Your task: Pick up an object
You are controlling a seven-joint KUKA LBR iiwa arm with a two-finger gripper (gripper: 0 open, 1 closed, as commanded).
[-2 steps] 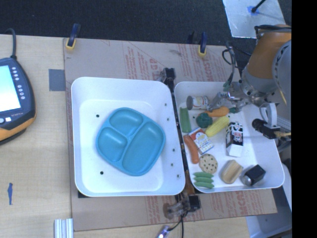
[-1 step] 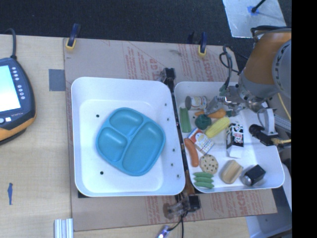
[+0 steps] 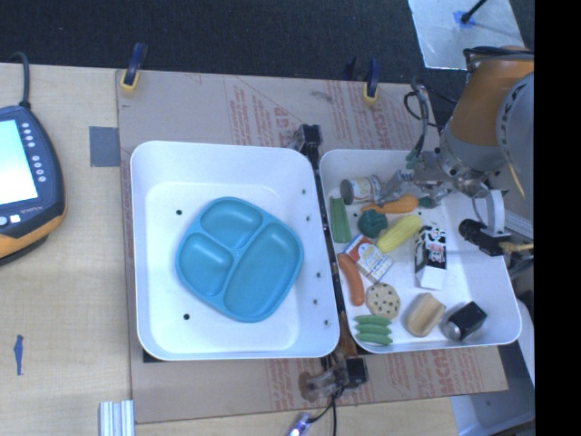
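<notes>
Two shallow white bins are set side by side on the bench. The left bin (image 3: 145, 243) carries a blue divided plate (image 3: 240, 258) near its middle, presumably as a place for things to be set down. The right bin (image 3: 504, 321) is crowded with small toy foods, from which an object is to be picked. The gripper (image 3: 410, 187) is lowered at the far edge of the right bin, just above an orange carrot (image 3: 399, 205) and beside a small jar (image 3: 363, 189) lying near the far left corner. Whether the gripper is open or closed cannot be told, since its tip is blurred against the clutter, and nothing can be seen held in it. Just nearer than the carrot, a corn cob (image 3: 398, 232) and a dark green piece (image 3: 371, 222) are packed close together, so a clean grasp is judged to be hampered by neighbours. Towards the near edge are found a cookie (image 3: 382, 299), green pea pods (image 3: 373, 329), a bread roll (image 3: 423, 313) and a black block (image 3: 467, 320); a small milk carton (image 3: 431, 254) lies further back, near the middle. The carrot is judged the likely target, being nearest the gripper.
</notes>
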